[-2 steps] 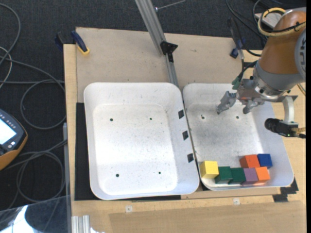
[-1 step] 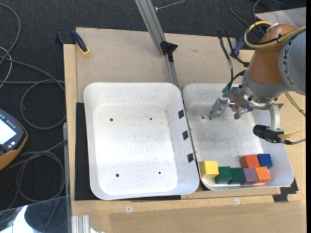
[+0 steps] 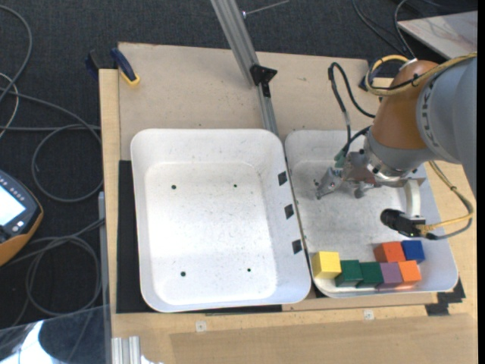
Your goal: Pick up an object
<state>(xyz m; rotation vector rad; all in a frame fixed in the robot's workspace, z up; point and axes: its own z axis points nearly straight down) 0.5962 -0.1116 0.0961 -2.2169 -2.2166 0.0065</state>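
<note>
Nothing is seen held in the gripper (image 3: 327, 186); its opening cannot be told. The coloured blocks (image 3: 371, 270) are left ungrasped, lower right.

Blue-and-yellow clamp (image 3: 125, 66) at the far-left corner of the bench (image 3: 189, 89), slanted grey pole (image 3: 236, 32), handheld pendant (image 3: 14, 214) on the floor (image 3: 53, 21).

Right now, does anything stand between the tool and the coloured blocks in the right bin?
Nothing visible does. The tool hangs over the far half of the right bin. The blocks, from the yellow block to the blue block, sit along its near edge, with bare bin floor between.
</note>
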